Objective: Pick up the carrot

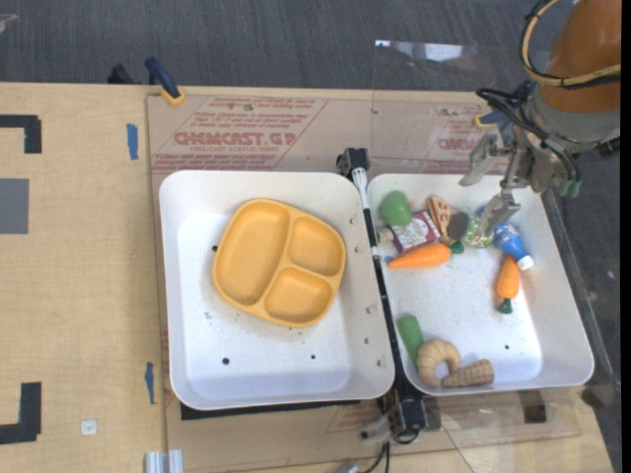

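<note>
An orange carrot (418,257) lies on its side in the right bin (552,363), near that bin's left wall, with its green top pointing right. A second, shorter carrot (507,280) lies further right with its green end toward the front. My gripper (493,187) hangs over the bin's far right part, above and to the right of the first carrot and apart from both. Its fingers stand open with nothing between them.
Around the carrots lie a green toy (395,207), a snack packet (414,232), a blue bottle (512,243), a green vegetable (409,330), a croissant (436,355) and a cone (471,372). The left bin (187,294) holds a yellow divided plate (280,261).
</note>
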